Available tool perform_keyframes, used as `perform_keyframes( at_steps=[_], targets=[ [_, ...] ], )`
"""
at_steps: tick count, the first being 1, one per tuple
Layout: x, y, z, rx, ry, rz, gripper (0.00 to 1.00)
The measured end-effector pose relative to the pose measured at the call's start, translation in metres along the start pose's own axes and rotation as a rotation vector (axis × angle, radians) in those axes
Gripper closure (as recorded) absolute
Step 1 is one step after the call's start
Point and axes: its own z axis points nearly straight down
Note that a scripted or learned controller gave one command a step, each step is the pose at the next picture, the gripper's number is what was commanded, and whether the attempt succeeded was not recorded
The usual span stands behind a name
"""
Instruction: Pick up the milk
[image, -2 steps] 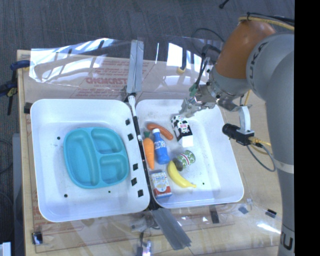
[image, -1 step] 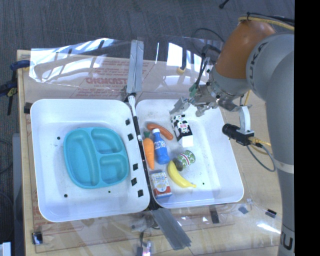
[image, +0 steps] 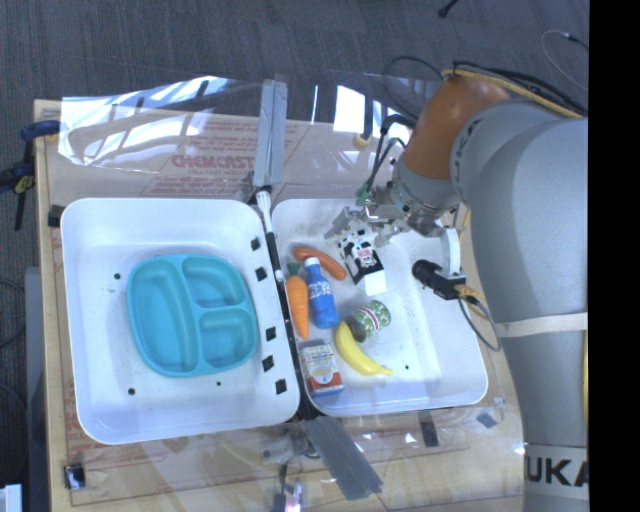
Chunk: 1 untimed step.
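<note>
The milk (image: 364, 260) is a small carton with a black-and-white cow print and a white end. It lies tilted in the right bin (image: 450, 360), near that bin's far middle. My gripper (image: 366, 226) hangs directly over the carton's far end, reaching in from the right under the orange wrist band. Its fingers (image: 347, 221) stand open, spread to either side of the carton's top, and the carton still rests on the bin floor.
Left of the milk in the right bin are a red sausage (image: 322, 262), a blue bottle (image: 321, 293) and a carrot (image: 298, 306). Nearer the front lie a green can (image: 371, 318), a banana (image: 360, 351) and a juice carton (image: 322, 366). A blue divided plate (image: 195, 312) sits in the left bin (image: 90, 400).
</note>
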Motion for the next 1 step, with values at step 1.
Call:
perform_keyframes(
  at_steps=[1],
  targets=[
    [0.0019,0.0013,-0.0115,-0.001,0.000,-0.007,1.00]
  ],
)
